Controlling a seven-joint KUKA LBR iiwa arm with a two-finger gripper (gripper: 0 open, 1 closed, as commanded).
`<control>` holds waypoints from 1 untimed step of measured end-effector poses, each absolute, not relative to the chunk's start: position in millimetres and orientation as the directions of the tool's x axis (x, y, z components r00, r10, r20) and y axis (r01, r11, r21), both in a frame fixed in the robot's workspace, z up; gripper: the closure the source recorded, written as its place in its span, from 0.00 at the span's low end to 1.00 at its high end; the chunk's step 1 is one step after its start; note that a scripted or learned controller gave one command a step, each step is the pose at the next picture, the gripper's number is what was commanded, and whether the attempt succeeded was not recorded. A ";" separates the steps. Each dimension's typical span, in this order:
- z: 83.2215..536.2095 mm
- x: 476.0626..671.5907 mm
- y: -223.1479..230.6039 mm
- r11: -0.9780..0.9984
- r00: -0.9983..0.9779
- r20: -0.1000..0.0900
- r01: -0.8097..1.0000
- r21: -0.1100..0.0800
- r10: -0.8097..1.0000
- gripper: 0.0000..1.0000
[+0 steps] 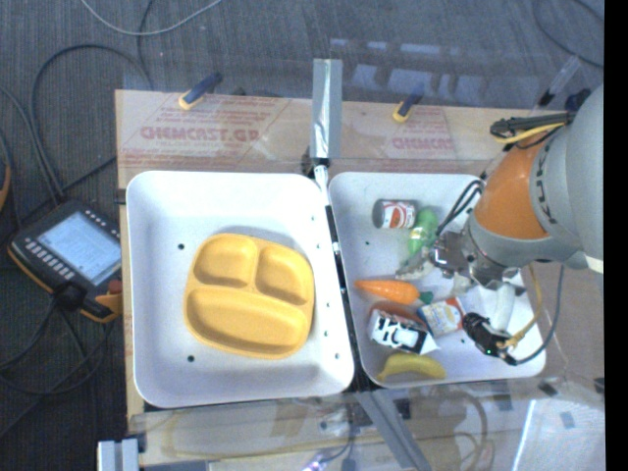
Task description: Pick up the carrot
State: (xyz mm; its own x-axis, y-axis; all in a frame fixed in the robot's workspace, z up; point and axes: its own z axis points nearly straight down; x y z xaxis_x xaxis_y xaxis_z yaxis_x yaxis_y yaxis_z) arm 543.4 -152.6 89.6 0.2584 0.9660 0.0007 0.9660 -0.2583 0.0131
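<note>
Hovering in the right bin (345,263), gripper (453,259), jaw state indeterminable, sits just beside the carrot (389,289), apparently lining up a grasp.

Orange carrot (391,289), seemingly flat, right bin (345,263)

The arm (549,194) runs off the right edge and covers the right bin's (353,263) far corner. Small items (442,314) beneath its wrist are too blurred to identify.
</note>
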 end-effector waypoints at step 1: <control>148.2 483.4 -143.8 -0.097 0.097 0.000 0.995 -0.002 0.995 0.00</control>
State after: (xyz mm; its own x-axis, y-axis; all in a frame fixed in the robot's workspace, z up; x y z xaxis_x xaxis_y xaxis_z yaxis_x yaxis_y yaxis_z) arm 483.4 -143.8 148.2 0.0969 0.9953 0.0001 0.9953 -0.0969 -0.0016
